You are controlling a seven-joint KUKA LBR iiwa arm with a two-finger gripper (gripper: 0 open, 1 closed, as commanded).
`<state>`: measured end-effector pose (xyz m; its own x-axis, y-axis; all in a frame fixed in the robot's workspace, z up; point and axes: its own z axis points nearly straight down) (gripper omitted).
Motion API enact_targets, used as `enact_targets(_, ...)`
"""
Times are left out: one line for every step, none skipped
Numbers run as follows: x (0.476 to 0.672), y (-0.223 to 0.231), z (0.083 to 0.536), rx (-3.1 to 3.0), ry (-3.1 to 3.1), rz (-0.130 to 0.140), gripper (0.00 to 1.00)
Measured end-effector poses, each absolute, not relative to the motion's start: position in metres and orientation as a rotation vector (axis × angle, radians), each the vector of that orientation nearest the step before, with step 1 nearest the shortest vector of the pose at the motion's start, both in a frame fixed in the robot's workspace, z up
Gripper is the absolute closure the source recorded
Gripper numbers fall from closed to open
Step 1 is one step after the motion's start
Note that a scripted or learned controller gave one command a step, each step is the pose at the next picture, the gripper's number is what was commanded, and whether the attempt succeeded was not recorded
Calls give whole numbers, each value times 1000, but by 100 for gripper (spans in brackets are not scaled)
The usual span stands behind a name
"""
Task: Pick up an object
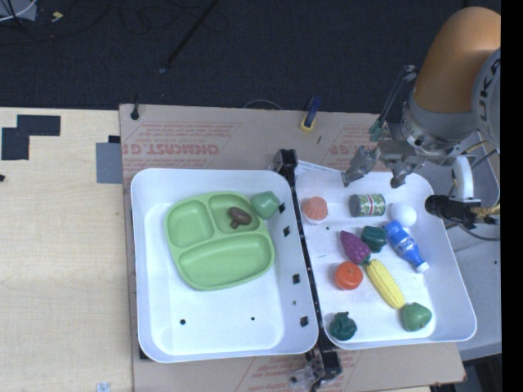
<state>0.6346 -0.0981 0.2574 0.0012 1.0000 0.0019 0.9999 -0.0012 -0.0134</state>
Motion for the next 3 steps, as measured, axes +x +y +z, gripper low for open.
enact_targets(637, -98, 265, -2221, -2221, 0, 0)
enact_targets(631, -98, 220, -2218, -2218, 6, 0)
enact_targets(628, -94, 176, -2217, -2217, 6, 0)
